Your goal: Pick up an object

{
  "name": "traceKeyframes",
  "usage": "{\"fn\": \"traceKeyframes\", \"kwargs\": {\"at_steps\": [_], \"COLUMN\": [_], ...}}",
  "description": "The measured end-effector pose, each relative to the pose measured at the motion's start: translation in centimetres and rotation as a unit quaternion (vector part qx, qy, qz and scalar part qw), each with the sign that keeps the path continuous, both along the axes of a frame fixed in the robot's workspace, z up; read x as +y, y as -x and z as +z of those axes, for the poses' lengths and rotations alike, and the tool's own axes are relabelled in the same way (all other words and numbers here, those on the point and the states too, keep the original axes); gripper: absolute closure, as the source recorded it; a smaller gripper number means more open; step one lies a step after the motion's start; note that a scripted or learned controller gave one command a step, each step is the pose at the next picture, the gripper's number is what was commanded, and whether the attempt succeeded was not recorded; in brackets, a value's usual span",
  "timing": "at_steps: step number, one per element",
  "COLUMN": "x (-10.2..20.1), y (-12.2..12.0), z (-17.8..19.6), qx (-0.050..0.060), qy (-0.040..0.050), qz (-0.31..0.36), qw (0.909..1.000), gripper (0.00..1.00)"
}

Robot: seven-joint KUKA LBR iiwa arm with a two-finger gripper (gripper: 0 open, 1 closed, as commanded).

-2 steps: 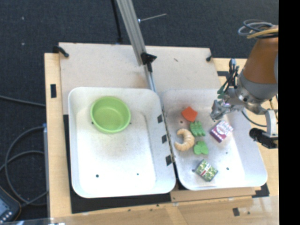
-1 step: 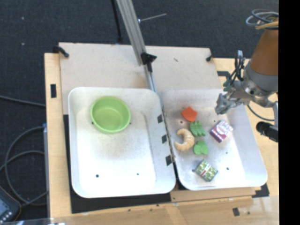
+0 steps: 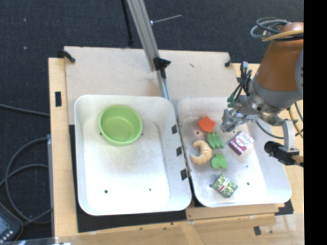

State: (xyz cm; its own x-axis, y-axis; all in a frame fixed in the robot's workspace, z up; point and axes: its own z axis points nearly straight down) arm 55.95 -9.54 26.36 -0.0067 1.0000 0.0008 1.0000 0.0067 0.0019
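Two white bins sit side by side on the bench. The left bin [image 3: 127, 188] holds a green bowl [image 3: 120, 125], upright, in its upper left part.

The right bin [image 3: 271, 180] holds the small things, and the croissant [image 3: 201, 152] near its left side serves as the landmark. An orange block [image 3: 206, 124] lies above the croissant, apart from it. A green toothed piece [image 3: 215, 140] lies just to the croissant's upper right, close beside it. A second green piece [image 3: 219, 162] lies just to its lower right. A green and white packet [image 3: 224, 185] lies well below and right of the croissant, near the bin's lower edge. A pink and white box [image 3: 240, 143], tilted, lies farther right of the croissant, beyond the toothed piece.

The gripper [image 3: 230, 122] hangs over the right bin, up and right of the croissant, between the orange block and the pink box. Nothing is seen between its fingers, and whether they are open or closed cannot be told from this view.
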Motion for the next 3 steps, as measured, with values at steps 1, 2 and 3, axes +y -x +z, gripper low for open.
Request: {"fn": "traceKeyframes", "kwargs": {"at_steps": [1,2,3], "x": [4.8,9.5,14.6], "y": [1.3,3.1,4.4], "z": [0.5,0.4,-1.9], "qx": [0.0,0.001,0.002], "qy": [-0.0003,-0.0003,0.0002], "qz": [-0.001,0.0,0.0], "qw": [1.0,1.0,1.0], "gripper": [1.0,1.0,1.0]}}
